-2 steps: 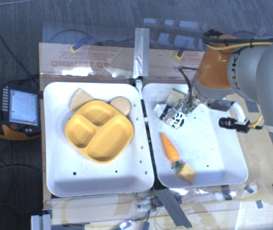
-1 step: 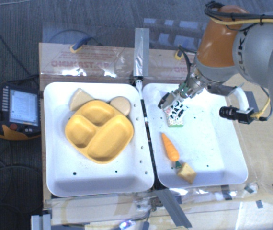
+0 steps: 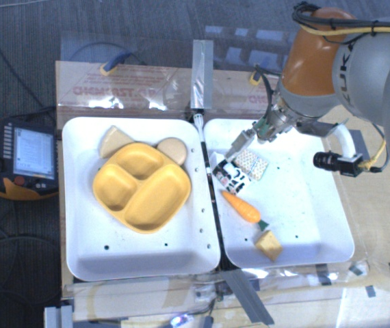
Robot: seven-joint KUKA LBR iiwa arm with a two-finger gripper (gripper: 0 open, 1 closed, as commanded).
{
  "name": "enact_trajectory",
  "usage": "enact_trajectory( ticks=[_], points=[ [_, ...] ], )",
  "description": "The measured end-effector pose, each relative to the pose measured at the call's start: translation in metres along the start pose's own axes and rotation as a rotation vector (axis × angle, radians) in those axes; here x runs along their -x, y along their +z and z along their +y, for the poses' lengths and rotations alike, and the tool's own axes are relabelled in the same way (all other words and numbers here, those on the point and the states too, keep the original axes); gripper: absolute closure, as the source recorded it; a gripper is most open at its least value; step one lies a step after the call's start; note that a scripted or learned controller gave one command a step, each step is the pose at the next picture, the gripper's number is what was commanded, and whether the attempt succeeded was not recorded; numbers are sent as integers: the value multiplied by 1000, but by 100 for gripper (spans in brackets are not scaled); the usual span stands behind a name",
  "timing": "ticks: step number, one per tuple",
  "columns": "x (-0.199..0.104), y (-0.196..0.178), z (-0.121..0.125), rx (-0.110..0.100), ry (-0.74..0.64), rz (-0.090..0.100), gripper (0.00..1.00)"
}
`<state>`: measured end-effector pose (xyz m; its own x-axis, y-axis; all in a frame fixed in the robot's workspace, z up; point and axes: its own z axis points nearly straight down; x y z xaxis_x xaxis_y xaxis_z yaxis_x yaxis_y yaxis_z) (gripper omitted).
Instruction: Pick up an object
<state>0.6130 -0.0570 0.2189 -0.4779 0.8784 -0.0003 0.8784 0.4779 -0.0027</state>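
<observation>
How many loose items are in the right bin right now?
3: a black-and-white patterned packet by the divider under the pincer, a toy carrot below it, and a tan wedge near the front. The packet may hide more.

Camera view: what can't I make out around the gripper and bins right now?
- Gripper: fingertips too small to judge.
- Black-and-white packet: print too small and blurred to read.
- Two tan pieces in the left bin: partly covered by the yellow divided plate.
- Arm: cut off by the right edge.
</observation>
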Motion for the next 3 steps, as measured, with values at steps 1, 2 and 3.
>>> enact_trajectory(
  ticks=[1,2,3],
  points=[
    [-24,38,-44,-1,-139,1,0],
    [-3,100,-100,-1,-256,2,0],
    [15,130,-88,4,-305,0,0]
  ],
)
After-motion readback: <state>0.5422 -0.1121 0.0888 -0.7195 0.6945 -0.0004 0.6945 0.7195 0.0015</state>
